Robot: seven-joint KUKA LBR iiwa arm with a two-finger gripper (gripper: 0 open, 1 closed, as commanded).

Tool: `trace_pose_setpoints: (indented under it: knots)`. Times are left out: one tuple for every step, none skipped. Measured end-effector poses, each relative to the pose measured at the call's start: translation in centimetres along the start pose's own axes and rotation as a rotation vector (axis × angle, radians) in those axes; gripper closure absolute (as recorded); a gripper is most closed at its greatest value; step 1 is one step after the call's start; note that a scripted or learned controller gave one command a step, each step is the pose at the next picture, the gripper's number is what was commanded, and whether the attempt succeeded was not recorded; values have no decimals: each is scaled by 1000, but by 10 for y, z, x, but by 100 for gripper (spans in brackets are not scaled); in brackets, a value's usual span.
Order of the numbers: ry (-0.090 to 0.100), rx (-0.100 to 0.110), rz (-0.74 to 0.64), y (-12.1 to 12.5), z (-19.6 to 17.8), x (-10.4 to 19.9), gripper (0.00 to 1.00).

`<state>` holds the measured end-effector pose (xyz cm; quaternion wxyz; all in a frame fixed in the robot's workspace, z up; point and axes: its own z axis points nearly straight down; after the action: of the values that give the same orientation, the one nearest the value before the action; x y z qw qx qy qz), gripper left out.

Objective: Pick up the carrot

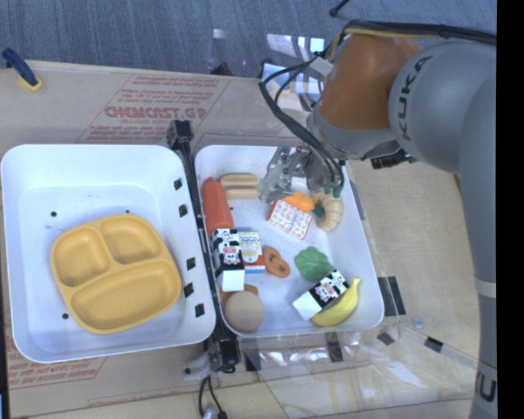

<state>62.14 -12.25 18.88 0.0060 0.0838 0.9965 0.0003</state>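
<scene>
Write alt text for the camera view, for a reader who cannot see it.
A grey robot arm reaches from the right, its gripper low over the far end of the right bin, beside a small carrot among toy foods, including a banana and an egg. The left bin holds a yellow divided plate.

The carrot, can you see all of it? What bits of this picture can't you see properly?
- Carrot: only a small orange piece shows in the camera view; the gripper covers the rest.
- Gripper fingers: too small and cluttered to tell whether they are open or shut.
- Croissant: its top is tucked under the gripper.
- Arm: cut off by the right edge.
</scene>
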Motion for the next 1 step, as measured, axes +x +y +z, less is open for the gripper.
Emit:
trace_pose_setpoints:
  knots:
    - [15, 5, -92, -95, 48, 9, 100]
